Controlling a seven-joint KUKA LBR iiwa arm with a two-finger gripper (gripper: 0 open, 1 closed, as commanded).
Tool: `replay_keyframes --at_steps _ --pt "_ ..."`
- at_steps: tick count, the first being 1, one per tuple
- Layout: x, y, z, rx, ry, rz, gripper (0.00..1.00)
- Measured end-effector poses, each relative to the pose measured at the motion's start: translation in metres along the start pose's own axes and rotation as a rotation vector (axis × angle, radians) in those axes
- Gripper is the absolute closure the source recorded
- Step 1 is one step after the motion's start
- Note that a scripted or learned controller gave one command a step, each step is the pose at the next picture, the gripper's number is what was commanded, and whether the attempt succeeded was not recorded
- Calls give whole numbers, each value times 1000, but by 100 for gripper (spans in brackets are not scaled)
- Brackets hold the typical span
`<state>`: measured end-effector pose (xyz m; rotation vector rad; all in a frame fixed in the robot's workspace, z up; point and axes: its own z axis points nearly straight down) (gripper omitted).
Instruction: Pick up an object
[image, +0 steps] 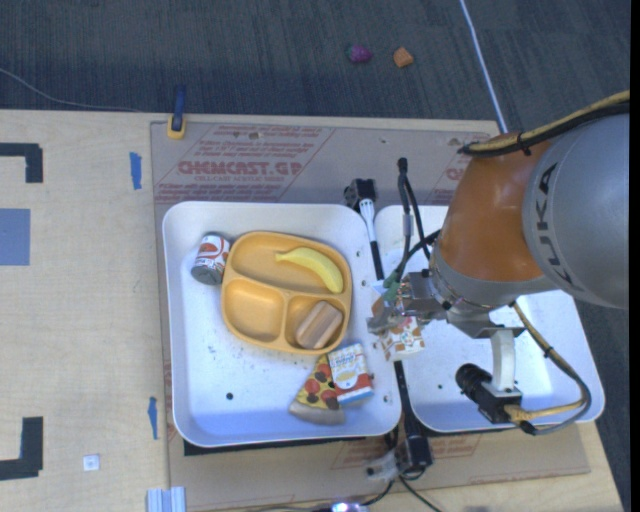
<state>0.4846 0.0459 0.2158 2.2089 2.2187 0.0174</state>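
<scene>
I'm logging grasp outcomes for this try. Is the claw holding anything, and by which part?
It cannot be told: the arm covers the claw, and a small carton sits just below it.

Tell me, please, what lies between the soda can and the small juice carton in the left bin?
In the camera view, the yellow divided plate lies between the soda can and the juice carton.

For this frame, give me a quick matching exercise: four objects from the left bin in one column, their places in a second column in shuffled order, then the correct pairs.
Things:
1. banana
2. can
3. small carton
4. pizza slice

Places:
A. outside the yellow tray, against its far-left corner
B. near edge of the left bin, partly under the carton
C. in the tray's long far compartment
D. just off the tray's near-right corner, resting on the pizza slice

Pairs: 1-C, 2-A, 3-D, 4-B
</scene>
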Motion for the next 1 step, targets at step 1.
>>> replay_keyframes --at_steps 1 --pt "0 2 -10 -4 0 -1 100"
